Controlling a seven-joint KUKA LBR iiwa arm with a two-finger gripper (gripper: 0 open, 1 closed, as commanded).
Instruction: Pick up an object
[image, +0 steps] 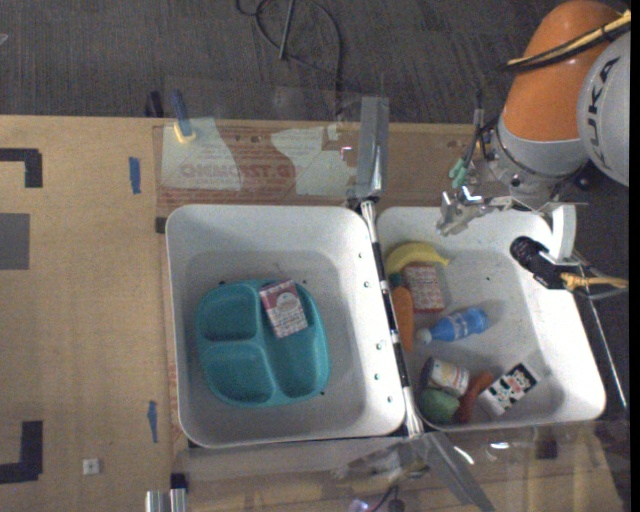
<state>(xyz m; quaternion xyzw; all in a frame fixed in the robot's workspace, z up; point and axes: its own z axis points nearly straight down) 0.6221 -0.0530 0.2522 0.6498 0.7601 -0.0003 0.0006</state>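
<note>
Metal gripper (458, 212) (finger state unclear) hovers above the curved yellow banana (415, 256) in the glossy right bin (580, 350).

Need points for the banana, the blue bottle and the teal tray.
banana (416, 256): camera view, middle of its yellow curve.
blue bottle (458, 325): camera view, middle of its body.
teal tray (240, 372): camera view, bare floor of its lower compartment.

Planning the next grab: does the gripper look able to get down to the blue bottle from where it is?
Probably yes. The gripper hangs over the right bin's far edge, and the blue bottle lies flat with nothing on top of it; the carrot and a small packet lie close by.
</note>
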